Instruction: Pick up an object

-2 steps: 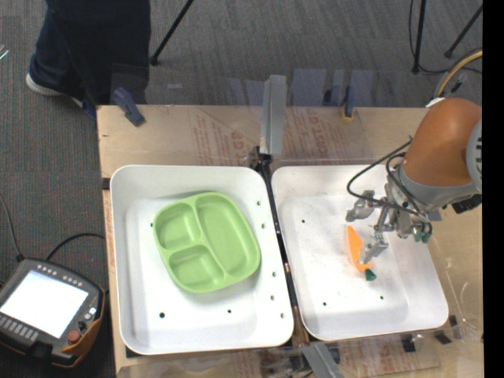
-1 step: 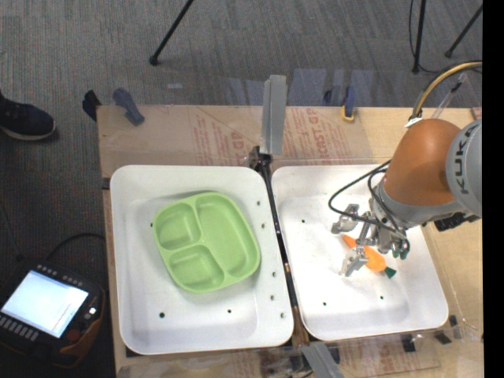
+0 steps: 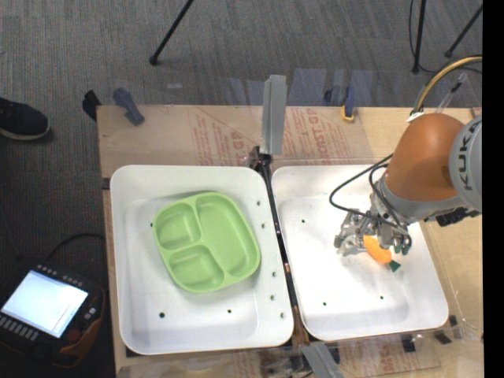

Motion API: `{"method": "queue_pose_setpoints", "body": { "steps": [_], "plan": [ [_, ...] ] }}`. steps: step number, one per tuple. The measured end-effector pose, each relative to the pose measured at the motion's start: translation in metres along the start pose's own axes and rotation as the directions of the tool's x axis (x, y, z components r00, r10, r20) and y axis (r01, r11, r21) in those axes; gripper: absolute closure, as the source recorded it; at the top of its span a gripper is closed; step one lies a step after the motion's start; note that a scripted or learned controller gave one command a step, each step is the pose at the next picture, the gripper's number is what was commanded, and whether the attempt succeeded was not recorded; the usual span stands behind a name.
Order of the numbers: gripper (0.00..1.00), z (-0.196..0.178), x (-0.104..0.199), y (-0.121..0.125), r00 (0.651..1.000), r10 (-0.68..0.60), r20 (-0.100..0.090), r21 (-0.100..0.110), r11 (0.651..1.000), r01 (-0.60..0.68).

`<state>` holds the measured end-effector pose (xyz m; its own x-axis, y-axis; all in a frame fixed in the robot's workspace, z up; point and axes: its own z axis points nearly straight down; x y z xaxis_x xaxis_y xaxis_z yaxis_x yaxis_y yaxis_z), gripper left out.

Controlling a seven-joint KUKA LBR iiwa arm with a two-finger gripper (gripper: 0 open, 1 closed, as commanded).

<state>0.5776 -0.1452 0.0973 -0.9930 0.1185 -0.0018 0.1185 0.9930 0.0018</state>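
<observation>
Camera view gives you two shallow white bins side by side on the bench (image 3: 181, 132): the left bin (image 3: 134, 211) holds one light green divided plate (image 3: 206, 241) with three compartments, lying flat near its middle and turned a little askew; the right bin (image 3: 331, 298) holds one small orange object with a green tip, carrot-like in shape (image 3: 380, 252), lying right of that bin's centre. You have one arm (image 3: 425, 168), grey with an orange dome-like section, reaching in from the right edge, its wrist bent down over the right bin. One tool (image 3: 364, 239) hangs from it, low over the bin floor, with the carrot-like object touching or just beside its right side; you cannot tell from here whether that object sits between the tool's fingers, and whether the tool is spread or pressed together cannot be told either. Black cables loop from the wrist across the upper part of the right bin. A grey upright post (image 3: 274, 116) stands at the back between the two bins. Around the bench you can count one tablet (image 3: 46, 302) with a lit screen on the carpet at lower left, one dark shoe (image 3: 22, 120) at the left edge, and tripod legs (image 3: 177, 22) at the top.
</observation>
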Motion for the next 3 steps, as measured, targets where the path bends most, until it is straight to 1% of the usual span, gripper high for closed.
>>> {"method": "queue_pose_setpoints", "body": {
  "steps": [1,2,3],
  "plan": [
    [0.00,0.001,0.000,0.001,1.000,-0.001,-0.001,0.000,1.000,0.001],
    [1.00,-0.010,-0.001,0.002,1.000,-0.006,0.002,0.000,1.000,0.006],
    [0.00,-0.009,-0.001,0.003,1.000,-0.007,0.001,-0.001,1.000,0.007]
  ]
}}
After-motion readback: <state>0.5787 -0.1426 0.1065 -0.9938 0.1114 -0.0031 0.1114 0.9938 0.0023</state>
